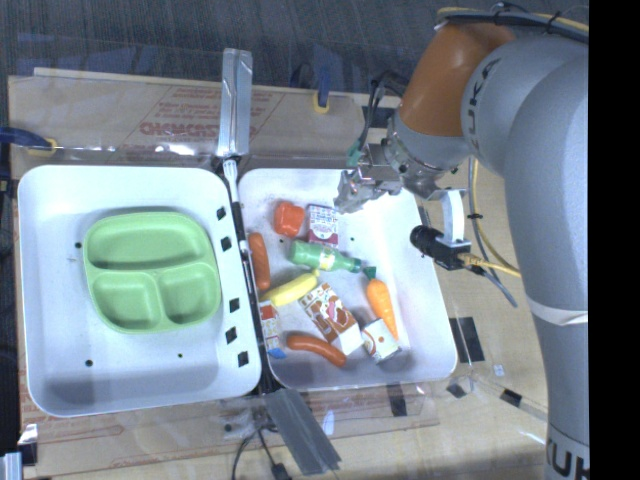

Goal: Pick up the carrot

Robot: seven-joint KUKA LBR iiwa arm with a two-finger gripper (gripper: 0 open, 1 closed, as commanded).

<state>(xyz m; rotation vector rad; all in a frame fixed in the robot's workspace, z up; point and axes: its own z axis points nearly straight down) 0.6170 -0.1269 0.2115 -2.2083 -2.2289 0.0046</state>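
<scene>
The carrot [380, 305] is a short orange cone lying in the right bin [425, 298], near its right wall, with its thick end toward the back. It rests beside a small white carton [381, 340]. My gripper [355, 190] hangs over the back of the right bin, above and left of the carrot and well apart from it, close to a small pink and white carton [323, 223]. Nothing shows between its tips.
The right bin also holds a red-orange pepper [289, 218], a green bottle [325, 258], a yellow banana [291, 290], two orange sausages [260, 260] [316, 349] and a snack box [331, 318]. A green divided plate [153, 271] lies in the left bin [50, 368].
</scene>
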